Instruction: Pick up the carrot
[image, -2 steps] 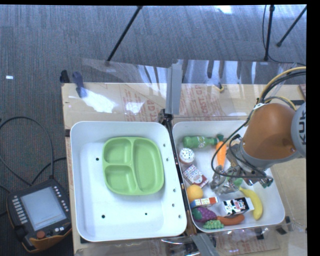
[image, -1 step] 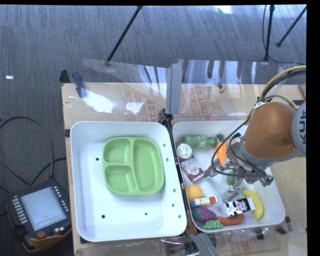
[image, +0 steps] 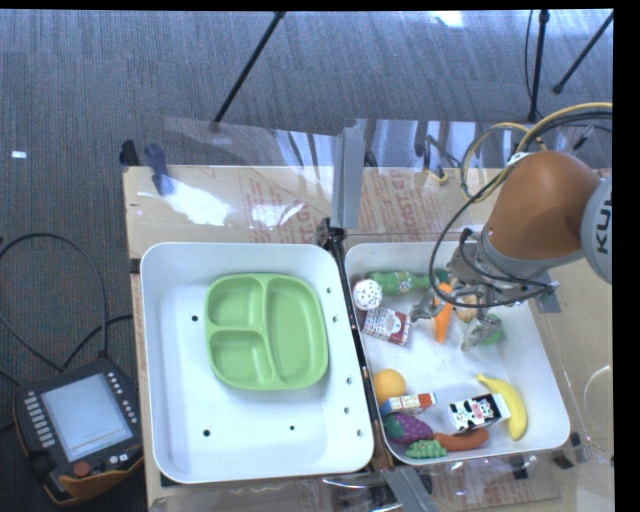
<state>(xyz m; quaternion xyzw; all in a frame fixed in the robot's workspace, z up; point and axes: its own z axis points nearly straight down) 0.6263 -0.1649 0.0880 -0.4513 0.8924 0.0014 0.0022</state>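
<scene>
Carrot (image: 443, 324) lies between carton (image: 386, 325) and tool (image: 468, 318), whose state I cannot tell.

The bench (image: 250, 200) bears two white bins (image: 170, 300) (image: 540, 380) side by side.

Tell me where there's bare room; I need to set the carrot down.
Free: left bin floor around the green plate, and the right bin middle between carrot and banana. Crowded: its near edge, and under the claw.
</scene>
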